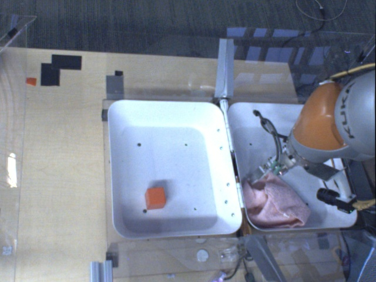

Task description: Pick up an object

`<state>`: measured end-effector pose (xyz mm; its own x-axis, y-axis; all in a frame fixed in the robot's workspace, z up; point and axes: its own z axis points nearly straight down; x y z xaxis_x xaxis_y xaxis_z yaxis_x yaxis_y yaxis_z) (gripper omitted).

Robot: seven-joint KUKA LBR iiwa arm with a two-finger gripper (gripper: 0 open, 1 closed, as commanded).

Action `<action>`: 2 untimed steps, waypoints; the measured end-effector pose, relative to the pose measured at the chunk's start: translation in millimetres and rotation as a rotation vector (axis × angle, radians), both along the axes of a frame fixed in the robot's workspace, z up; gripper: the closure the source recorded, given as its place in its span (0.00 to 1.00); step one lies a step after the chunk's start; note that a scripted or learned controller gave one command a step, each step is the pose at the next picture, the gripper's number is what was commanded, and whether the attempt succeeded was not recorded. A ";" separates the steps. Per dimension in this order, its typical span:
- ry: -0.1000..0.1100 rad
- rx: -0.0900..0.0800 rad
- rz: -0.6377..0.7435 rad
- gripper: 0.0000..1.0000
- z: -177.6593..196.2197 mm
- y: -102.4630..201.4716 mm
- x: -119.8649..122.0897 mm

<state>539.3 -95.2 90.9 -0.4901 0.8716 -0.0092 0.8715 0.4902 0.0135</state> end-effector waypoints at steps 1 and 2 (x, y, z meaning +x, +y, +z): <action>-0.014 -0.002 0.003 1.00 13.8 0.4 4.3; -0.013 -0.002 0.003 0.00 13.7 0.4 4.3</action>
